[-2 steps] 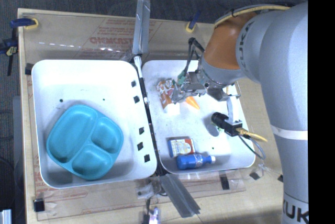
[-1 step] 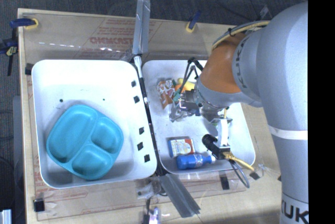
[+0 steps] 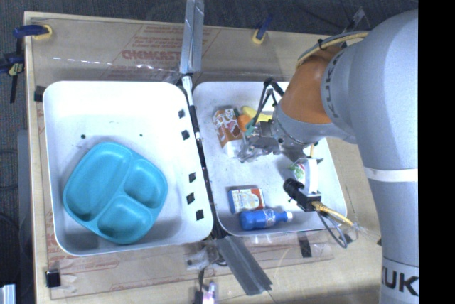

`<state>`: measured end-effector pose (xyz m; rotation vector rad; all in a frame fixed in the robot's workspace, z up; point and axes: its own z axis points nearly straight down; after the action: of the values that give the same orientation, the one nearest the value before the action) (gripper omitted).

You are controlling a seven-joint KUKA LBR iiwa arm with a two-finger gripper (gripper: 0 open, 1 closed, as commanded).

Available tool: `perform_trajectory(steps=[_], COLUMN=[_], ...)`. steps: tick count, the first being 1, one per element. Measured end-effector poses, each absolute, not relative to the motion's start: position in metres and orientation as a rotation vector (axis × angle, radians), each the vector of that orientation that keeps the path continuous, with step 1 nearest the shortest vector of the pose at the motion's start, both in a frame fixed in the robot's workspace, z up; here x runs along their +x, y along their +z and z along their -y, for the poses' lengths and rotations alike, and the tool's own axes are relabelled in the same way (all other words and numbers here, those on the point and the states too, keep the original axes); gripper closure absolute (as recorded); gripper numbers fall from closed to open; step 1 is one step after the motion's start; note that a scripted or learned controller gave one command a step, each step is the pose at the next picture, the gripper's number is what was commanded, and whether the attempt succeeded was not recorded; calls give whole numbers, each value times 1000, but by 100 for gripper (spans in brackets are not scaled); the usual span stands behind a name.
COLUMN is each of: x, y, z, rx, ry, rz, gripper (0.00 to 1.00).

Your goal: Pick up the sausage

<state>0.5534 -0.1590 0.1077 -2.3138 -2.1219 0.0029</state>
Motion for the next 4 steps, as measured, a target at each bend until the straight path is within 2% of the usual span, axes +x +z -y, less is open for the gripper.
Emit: perform_trajectory(steps=[1,2,3,4], x=[620,620,623,609], y=[94,104,167,154], z=[167,165,181,174], rx=[-2309,-2297,-2458,-1926], ry=[2,6,2,3], rz=[2127,2137,1955,2478], gripper=[0,100,100,100])
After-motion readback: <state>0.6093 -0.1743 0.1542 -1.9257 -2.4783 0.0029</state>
